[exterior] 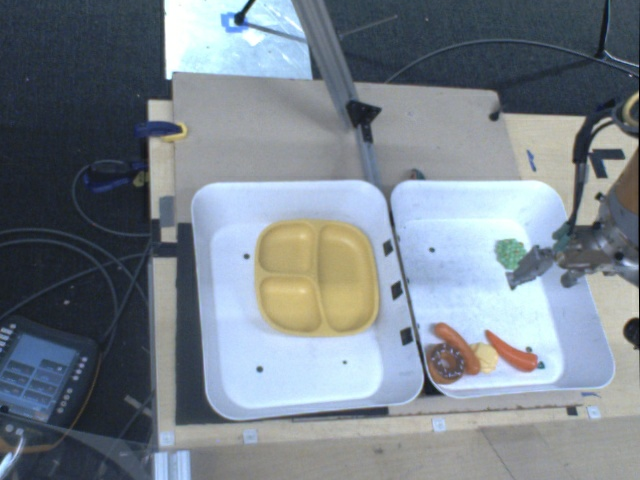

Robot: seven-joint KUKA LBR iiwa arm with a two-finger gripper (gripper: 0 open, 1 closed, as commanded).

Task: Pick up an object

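Claw [545, 264], spread and holding nothing, hangs beside green broccoli [510, 253]; carrot [511, 351] lies diagonally.

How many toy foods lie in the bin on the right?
5: green broccoli beside the pincer; near the front edge, a sausage, a donut, a yellow piece and a carrot. The pincer may hide more.

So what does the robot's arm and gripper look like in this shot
The arm enters from the right edge: a grey metal wrist with an orange patch above it. A dark cable loops up beside it. The gripper is grey metal, with slim fingers pointing left.
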